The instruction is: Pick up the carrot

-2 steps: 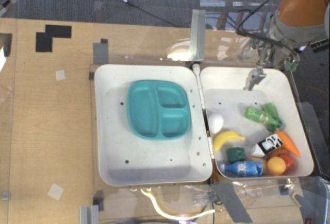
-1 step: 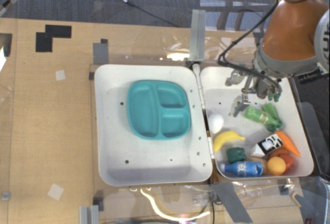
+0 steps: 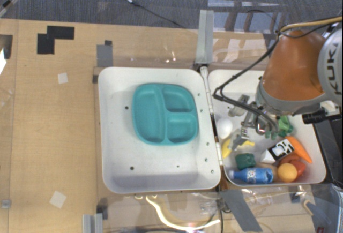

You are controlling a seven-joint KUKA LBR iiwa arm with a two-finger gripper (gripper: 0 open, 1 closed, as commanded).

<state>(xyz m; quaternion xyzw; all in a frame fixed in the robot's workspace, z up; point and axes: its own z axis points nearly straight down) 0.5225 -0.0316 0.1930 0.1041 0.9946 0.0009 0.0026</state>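
The carrot (image 3: 300, 149) is orange and tapered. It lies in the right bin (image 3: 320, 175) near its right wall, pointing towards the lower right. My gripper (image 3: 247, 129) hangs over the middle of that bin, below the arm's orange band (image 3: 292, 68). It is left of the carrot, above a yellow banana-like piece (image 3: 236, 146). Nothing of the carrot lies within it.
Crowded around the carrot are a black-and-white block (image 3: 281, 149), an orange fruit (image 3: 288, 172), a green item (image 3: 282, 125), a dark green piece (image 3: 245, 160), a blue bottle (image 3: 252, 175) and a white egg (image 3: 224, 129). The left bin (image 3: 118, 173) holds a teal divided plate (image 3: 164, 113).
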